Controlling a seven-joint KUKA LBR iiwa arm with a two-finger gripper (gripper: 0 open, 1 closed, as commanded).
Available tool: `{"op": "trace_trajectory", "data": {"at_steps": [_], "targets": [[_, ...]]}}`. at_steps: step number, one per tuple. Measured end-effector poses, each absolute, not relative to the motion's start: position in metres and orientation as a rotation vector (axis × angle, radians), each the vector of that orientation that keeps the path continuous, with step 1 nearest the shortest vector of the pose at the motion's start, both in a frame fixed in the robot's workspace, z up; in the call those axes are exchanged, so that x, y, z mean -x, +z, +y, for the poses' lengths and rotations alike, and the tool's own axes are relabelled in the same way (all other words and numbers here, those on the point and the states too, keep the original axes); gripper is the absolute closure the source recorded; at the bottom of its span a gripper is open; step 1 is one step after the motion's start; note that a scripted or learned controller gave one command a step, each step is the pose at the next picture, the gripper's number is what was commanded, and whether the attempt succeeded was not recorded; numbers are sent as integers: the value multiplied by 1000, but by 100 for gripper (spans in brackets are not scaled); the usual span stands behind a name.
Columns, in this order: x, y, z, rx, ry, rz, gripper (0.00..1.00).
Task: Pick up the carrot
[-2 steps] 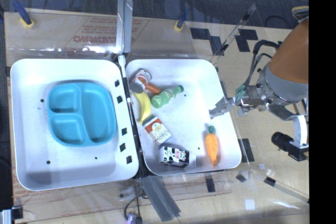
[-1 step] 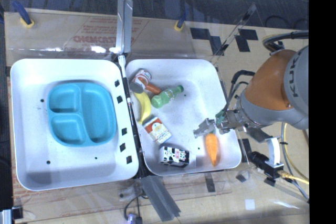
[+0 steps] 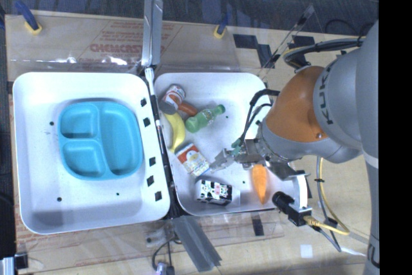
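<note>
The right bin held a carrot, banana, green bottle and carton, the left bin a blue tray; the pincer hung beside the carrot, grip state unclear.

My grey arm looks like smooth satin metal with a glossy orange band, the white bins and blue tray at nine o'clock look like smooth plastic, and the bench looks like wood.

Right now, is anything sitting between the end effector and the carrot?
Nothing visible does. The end effector sits just left of the carrot over bare bin floor; the nearby snack packet lies on its far side.
</note>
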State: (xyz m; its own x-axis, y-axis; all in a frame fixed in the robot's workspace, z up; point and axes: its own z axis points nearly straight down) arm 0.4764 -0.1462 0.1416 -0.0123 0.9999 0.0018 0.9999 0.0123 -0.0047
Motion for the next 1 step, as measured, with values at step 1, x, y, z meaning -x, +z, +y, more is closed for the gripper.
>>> {"op": "trace_trajectory", "data": {"at_steps": [1], "targets": [[-476, 161, -211, 2129, 2, -2306, 0]]}}
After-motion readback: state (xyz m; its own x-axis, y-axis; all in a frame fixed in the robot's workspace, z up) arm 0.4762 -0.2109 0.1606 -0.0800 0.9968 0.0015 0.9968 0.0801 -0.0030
